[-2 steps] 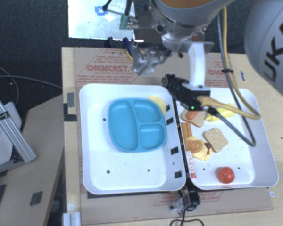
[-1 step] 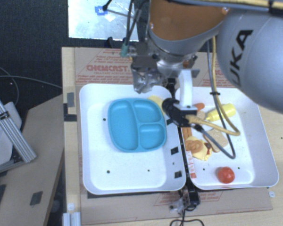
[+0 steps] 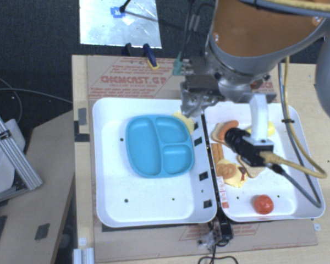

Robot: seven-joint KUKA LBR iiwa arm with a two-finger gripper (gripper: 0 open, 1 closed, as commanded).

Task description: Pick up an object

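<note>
Evenly and brightly lit from above, with soft, faint shadows. Slightly overexposed on the white bins (image 3: 154, 213), washing out their surfaces. Strong glare on the foil sheet (image 3: 120, 14) at top, nearly white in patches. Soft highlight on the orange band (image 3: 269, 15), close to the lens and blurred. Dark and low in detail across the floor (image 3: 27, 32). Overall soft, low resolution, mildly grainy; small items in the right bin hard to make out.
</note>
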